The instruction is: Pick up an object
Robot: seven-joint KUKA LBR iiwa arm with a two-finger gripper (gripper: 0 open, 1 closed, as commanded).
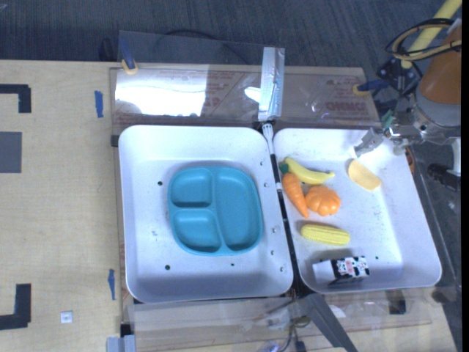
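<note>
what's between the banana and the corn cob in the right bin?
In the camera view, the small orange pumpkin sits between the banana and the corn cob, with the carrot just to its left, touching it.

Even, bright overhead illumination is recorded across the tabletop. Strong glare is noted on the clear plastic sheet along the far edge, where detail is washed out. The left bin and right bin are rendered near white, with soft shading along their rims. Short, faint shadows are cast beneath the toy items. Focus is slightly soft throughout; the dark carpet is rendered dim and grainy.
</note>
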